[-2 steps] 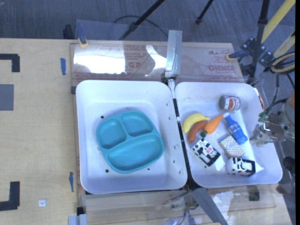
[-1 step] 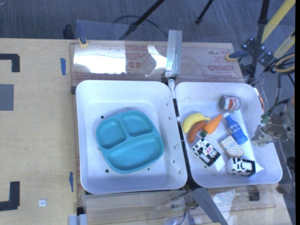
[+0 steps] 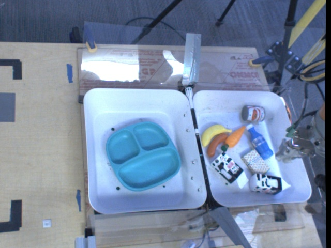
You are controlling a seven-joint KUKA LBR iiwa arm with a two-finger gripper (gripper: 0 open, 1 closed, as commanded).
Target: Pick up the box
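We see the box in the right bin, lying flat on the bin floor in the near-left part, just beside the divider between the bins. It is black-and-white patterned and turned at an angle. Nothing sits on top of it and nothing grips it.

Neighbours in the right bin:
- carrot just above the box, touching or nearly touching the box's far corner
- banana beside the carrot, on the divider side
- blue bottle mid-bin, lying down
- small chequered packet just right of the box, near it but apart
- second black-and-white item at the near-right corner, possibly another small box; the view is too coarse for us to be sure
- can on its side toward the far wall

The left bin holds a teal divided plate, roughly centred and flat.

The tool sits at the right bin's right rim, level with the bottle and well apart from the box. It reads as a blurred metallic cluster against the cables there. We cannot tell whether it is apart or together. We see nothing in it.

Both bins sit side by side on the wooden tabletop, with blue tape marks on the left.
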